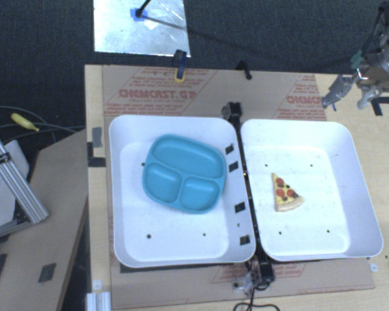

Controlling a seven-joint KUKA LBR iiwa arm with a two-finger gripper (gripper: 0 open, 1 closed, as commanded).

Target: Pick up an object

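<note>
Hovering up at the far right corner, fingers (350, 91) spreading apart, pinching nothing. Lying well below and left of the fingers, in the right bin (360, 167): flat pizza slice (286, 192). Risking a miss — thin toy hugging the floor, tips possibly skidding over it.

Blue tray (183, 173); red-dotted yellow pizza slice (285, 192)

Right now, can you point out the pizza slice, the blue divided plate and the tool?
pizza slice (286, 192), camera view, on its topped middle, in the right bin.
blue divided plate (183, 173), camera view, on the ridge between compartments, in the left bin.
tool (362, 90), camera view, between its fingertips, beyond the right bin's far corner.
</note>
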